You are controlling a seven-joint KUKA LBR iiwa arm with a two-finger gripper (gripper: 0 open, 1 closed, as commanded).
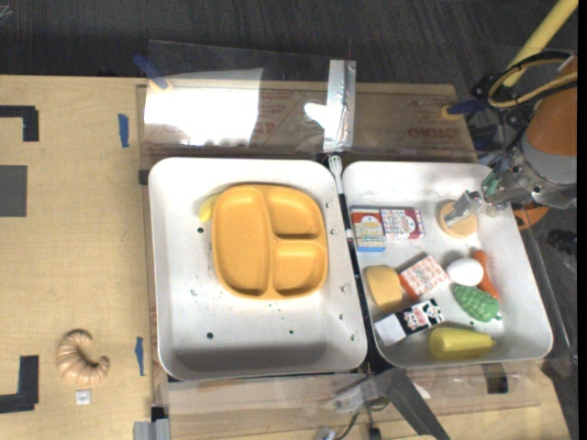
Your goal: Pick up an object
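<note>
My gripper (481, 200) hangs over the far right part of the right bin (532, 328), right above a tan round piece (456, 221); I see nothing held in it. The bin also holds a red and white box (386, 225), a yellow-orange wedge (383, 288), a red patterned box (424, 276), a white egg (466, 271), an orange carrot (488, 278), a green bumpy piece (478, 303), a black and white carton (418, 319) and a yellow piece (460, 341).
The left bin (183, 319) holds a yellow divided tray (269, 239). A croissant (83, 356) lies on the wooden bench at the lower left. A clear plastic sheet (238, 108) stands behind the bins. Yellow cables (541, 35) hang at the upper right.
</note>
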